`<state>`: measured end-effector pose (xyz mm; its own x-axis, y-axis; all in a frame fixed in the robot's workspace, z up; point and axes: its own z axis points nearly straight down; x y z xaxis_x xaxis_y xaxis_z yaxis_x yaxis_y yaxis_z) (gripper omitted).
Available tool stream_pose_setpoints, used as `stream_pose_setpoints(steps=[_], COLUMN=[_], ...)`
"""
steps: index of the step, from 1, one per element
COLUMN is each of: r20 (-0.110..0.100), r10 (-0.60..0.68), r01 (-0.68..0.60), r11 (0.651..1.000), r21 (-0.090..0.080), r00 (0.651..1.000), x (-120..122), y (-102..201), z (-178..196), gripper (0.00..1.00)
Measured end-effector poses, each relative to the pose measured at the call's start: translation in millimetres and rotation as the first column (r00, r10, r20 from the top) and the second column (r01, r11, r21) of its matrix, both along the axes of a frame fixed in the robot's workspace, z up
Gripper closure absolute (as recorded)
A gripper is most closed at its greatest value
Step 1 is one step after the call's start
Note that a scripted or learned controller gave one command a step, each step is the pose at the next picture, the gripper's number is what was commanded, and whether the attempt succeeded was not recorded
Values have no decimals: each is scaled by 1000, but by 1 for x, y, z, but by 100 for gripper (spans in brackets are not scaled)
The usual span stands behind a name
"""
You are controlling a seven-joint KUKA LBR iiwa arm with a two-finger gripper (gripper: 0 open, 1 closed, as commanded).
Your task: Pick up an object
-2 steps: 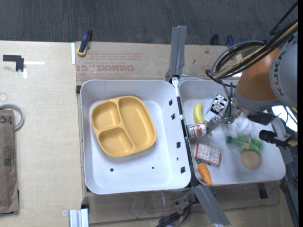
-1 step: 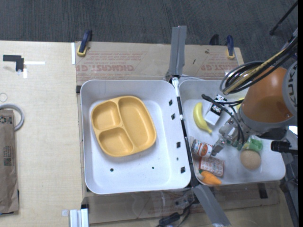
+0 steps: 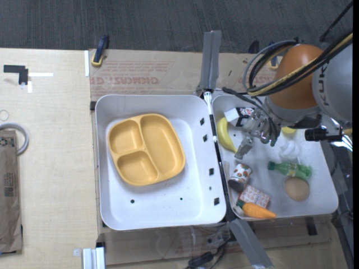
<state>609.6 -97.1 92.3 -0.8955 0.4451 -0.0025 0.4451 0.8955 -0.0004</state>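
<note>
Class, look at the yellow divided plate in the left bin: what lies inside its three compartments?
The yellow divided plate in the left bin shows three bare compartments with nothing lying in them. The patch of bin floor under the plate is covered and cannot be seen.

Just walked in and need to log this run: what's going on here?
A grey arm reaches from the right over the right bin, its gripper low near the banana, above a small can. Nothing shows between its fingers, so no pick yet. A carrot, a green bottle and a few other bits lie there too. The left bin holds a yellow divided plate.
</note>
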Motion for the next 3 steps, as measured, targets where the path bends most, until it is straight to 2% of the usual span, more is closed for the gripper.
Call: stream_pose_setpoints(steps=[1, 2, 3], r20=[-38, -40, -41], r10=[-374, -729, -709], r01=[374, 729, 708], r11=[927, 684, 705], r21=[-2, -16, -38], r00=[927, 683, 704], x=[20, 31, 36], y=[0, -17, -13], z=[-3, -3, -3], gripper=[0, 0, 0])
